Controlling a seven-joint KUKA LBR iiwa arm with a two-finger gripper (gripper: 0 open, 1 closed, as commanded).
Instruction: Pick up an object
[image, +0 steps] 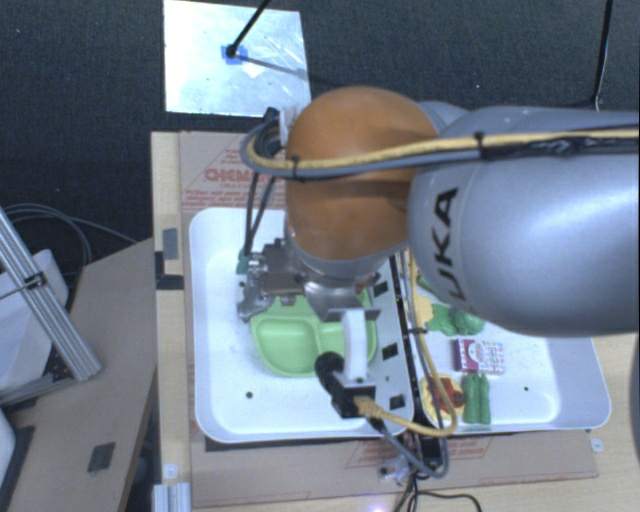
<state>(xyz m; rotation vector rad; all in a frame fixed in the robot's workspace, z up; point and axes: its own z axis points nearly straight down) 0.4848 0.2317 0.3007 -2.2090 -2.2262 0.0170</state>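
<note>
Reaching in from the right, the grey arm with its orange band (345, 165) hangs low over the left shallow white bin (215, 300).

Its gripper (268, 290) sits at the upper edge of a light green plastic dish (285, 345) lying in that bin; whether it is wide or closed I cannot tell. The right white bin (570, 385) holds a small red-and-white packet (478, 356) and dark green pieces (476, 398) just below it.

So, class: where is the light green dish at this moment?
The light green dish lies in the left white bin, near the divider, directly beneath the arm's wrist, which hides its upper part.
</note>
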